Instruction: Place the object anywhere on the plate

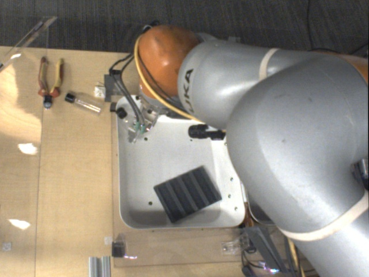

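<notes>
Claw, finger state indiscernible, hangs at the bin's eleven o'clock corner; the ribbed dark block lies toward five o'clock, long axis running two–eight.

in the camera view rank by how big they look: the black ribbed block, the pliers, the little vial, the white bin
1. white bin, though the arm covers part of it
2. black ribbed block
3. pliers
4. vial

The pliers and vial look close in length; the pliers are wider, so that order is less sure.
</notes>
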Robot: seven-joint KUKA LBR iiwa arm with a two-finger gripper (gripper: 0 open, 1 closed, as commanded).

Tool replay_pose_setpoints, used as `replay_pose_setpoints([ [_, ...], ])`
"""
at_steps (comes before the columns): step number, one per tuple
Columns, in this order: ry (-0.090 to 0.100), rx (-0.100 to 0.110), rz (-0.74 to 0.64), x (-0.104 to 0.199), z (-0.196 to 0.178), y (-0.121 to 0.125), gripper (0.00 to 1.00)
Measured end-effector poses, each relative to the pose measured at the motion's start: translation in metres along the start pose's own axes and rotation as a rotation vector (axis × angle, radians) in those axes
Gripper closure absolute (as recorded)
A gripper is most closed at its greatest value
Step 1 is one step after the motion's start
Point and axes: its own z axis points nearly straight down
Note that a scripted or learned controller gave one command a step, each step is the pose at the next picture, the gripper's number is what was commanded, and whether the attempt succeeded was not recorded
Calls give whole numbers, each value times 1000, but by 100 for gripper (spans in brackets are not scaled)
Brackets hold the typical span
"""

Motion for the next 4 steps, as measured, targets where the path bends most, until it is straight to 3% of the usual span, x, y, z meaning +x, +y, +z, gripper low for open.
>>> replay_pose_setpoints([
  [1,2,-2,-288,-2,-55,5,100],
  [2,0,-4,-637,-8,-166,9,100],
  [3,6,-1,-636,-13,-65,12,100],
  [4,0,-5,-826,-15,-188,14,100],
])
